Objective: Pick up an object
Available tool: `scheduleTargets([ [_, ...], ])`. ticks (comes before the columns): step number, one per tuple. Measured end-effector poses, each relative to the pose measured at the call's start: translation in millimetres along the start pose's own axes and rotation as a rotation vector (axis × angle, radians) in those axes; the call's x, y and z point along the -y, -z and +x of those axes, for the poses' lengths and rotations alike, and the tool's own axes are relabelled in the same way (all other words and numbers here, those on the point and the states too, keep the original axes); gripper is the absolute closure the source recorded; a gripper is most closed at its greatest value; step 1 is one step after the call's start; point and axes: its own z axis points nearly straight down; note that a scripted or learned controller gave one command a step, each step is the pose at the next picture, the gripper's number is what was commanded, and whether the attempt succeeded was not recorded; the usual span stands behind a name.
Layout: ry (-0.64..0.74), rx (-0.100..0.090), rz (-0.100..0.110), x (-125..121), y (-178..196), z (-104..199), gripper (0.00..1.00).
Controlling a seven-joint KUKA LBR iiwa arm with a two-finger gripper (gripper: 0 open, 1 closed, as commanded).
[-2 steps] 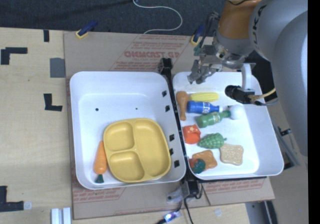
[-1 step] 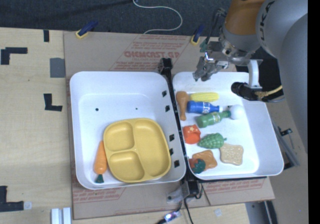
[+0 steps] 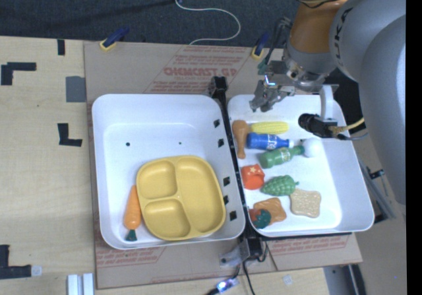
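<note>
My gripper [image 3: 264,103] hangs over the far end of the right bin [image 3: 349,175], just above and behind the corn cob [image 3: 269,127]. I see nothing between its fingers. Below it lie a chicken drumstick [image 3: 239,135], a blue bottle [image 3: 266,142], a green bottle [image 3: 282,155], a red pepper [image 3: 252,176], a green grape bunch [image 3: 279,185], a bread slice [image 3: 306,202] and an orange-and-green toy [image 3: 266,212].
The left bin [image 3: 158,115] holds a yellow divided plate [image 3: 179,196] and a carrot [image 3: 132,211] at its near left. A black clamp [image 3: 218,85] sits where the bins meet. The arm's black fitting [image 3: 316,125] overhangs the right bin's far right.
</note>
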Motion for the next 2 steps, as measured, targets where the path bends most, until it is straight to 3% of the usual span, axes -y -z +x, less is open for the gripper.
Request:
scheduleTargets([
  [1, 0.0, -0.001, -0.004, 1, 18, -9, 1.0],
  [2, 0.001, 0.0, -0.001, 0, 5, 7, 1.0],
])
